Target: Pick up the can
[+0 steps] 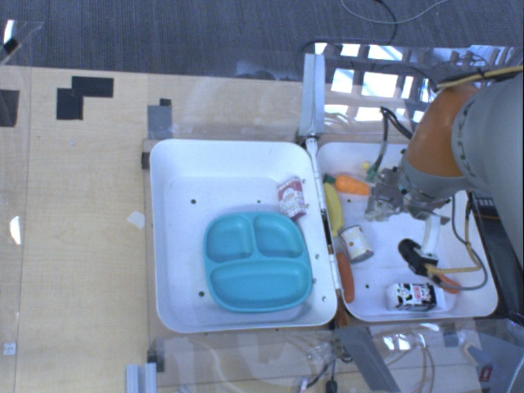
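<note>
Can [355, 242] lying on its side in the right bin [483, 305], down at seven o'clock from the gripper [382, 203], untouched.
Finger state impossible to tell from up here. Crowded by the banana [332, 207] at ten o'clock and the hot dog [345, 277] at six; could roll off or drag a neighbour up instead.

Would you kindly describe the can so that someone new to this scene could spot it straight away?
Look in the right bin, the one the arm reaches into. Near its left side, just right of the yellow banana and above the reddish sausage, lies the can, below the gripper. It is the one small pale cylinder there, with a round end facing up and a brown band on its side.
</note>
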You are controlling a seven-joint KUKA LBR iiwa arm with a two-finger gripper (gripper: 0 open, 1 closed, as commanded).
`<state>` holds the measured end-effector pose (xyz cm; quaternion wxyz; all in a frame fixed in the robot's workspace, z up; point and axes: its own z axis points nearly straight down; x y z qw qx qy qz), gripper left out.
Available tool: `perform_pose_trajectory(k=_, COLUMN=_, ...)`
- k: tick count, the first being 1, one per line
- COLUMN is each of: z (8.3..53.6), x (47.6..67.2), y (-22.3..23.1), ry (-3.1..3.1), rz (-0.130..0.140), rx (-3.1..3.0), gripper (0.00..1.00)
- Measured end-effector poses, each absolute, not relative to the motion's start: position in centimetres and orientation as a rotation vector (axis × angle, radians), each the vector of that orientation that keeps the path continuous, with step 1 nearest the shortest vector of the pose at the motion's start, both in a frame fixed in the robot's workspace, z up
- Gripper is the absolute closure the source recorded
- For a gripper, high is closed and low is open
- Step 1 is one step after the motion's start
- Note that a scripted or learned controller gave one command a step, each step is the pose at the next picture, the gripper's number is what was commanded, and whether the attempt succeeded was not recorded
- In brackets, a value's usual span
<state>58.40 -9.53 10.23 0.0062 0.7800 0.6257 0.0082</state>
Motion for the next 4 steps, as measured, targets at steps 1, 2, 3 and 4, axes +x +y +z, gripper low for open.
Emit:
perform_pose_trajectory(k=1, z=10.2, x=58.4, y=-9.5, ry=1.958, rz=0.026, rx=2.441, gripper=0.0)
perform_pose_trajectory(k=2, z=8.8, x=61.6, y=-14.1, ry=2.141, rz=0.01, rx=2.287, gripper=0.0)
perform_pose_trajectory(k=3, z=8.9, x=58.9, y=-17.2, ry=2.083, rz=0.009, rx=2.341, gripper=0.0)
perform_pose_trajectory(k=4, z=8.9, x=56.4, y=-18.4, ry=2.067, rz=0.011, rx=2.354, gripper=0.0)
